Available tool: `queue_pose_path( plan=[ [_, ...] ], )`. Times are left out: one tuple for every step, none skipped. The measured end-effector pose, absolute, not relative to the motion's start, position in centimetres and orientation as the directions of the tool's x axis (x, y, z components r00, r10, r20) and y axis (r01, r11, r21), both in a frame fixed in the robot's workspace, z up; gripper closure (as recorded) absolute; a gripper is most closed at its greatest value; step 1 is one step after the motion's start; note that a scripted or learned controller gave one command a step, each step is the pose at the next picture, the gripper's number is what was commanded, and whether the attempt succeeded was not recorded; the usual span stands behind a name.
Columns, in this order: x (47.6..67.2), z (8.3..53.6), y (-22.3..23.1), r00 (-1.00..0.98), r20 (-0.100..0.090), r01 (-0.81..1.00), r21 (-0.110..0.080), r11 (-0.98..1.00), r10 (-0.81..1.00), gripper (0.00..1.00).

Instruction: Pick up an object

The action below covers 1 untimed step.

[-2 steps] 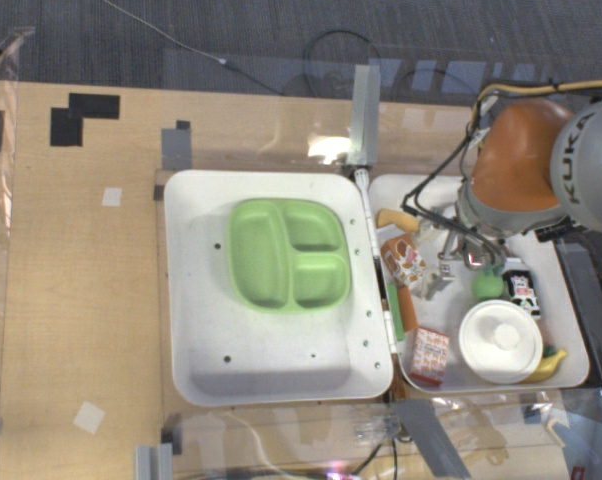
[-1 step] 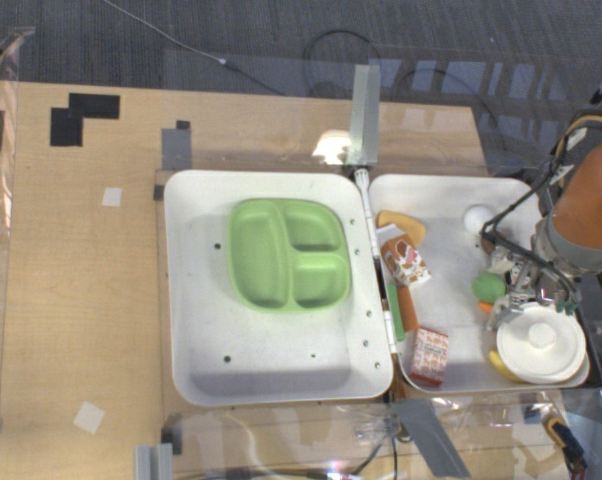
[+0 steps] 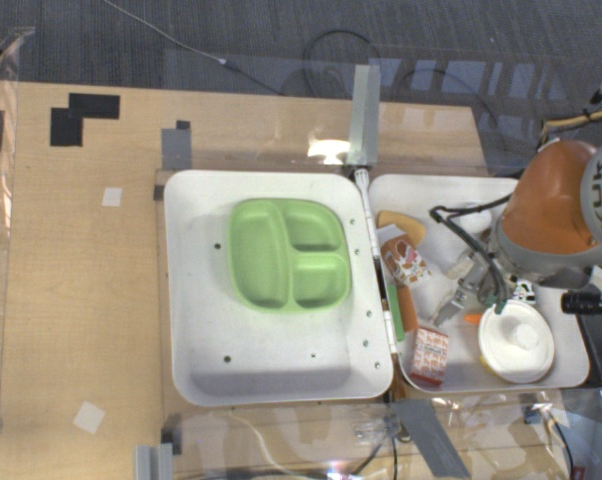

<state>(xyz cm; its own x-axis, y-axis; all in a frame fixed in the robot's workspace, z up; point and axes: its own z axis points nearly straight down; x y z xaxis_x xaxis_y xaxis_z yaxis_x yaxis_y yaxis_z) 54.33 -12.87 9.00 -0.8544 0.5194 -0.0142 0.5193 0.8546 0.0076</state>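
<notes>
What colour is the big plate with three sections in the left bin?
Light green. The three-section plastic plate shows best in the camera view, lying in the left white bin.

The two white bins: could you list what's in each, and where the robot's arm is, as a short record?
left bin: green divided plate
right bin: white bowl, red-and-white packet, a small pouch, a tan item near the far edge
arm: reaching in over the right bin
gripper: low between the pouch and the bowl; grip state unclear
</notes>
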Motion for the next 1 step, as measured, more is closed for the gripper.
queue_pose_path(
  plan=[
    [63.23, 8.83, -8.58, -0.856, -0.011, 0.516, 0.007, 0.856, 0.516, 0.0]
  ],
)
